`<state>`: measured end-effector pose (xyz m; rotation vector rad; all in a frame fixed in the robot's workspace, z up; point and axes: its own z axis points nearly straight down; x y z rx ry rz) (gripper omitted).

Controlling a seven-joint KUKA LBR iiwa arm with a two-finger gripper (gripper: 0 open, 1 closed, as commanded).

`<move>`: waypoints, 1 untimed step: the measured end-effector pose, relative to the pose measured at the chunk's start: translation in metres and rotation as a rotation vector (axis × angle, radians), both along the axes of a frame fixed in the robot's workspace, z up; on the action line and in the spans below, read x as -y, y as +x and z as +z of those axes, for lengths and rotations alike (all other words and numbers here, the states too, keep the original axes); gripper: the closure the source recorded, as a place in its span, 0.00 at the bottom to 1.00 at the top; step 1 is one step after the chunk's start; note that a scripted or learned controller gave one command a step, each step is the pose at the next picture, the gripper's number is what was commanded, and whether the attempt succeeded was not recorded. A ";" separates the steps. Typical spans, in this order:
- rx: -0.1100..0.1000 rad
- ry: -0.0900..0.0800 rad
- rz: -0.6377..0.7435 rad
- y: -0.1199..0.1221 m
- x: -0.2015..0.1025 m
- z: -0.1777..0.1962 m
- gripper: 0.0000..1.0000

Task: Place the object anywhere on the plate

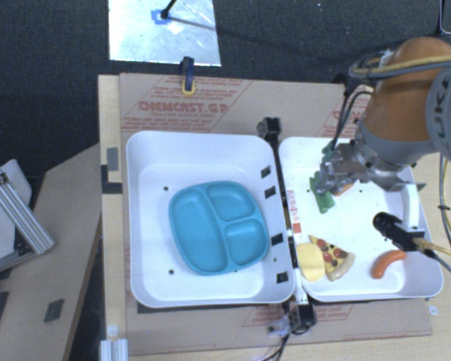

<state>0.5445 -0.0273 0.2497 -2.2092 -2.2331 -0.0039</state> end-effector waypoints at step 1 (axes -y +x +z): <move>-0.001 0.001 -0.001 -0.014 -0.048 -0.015 1.00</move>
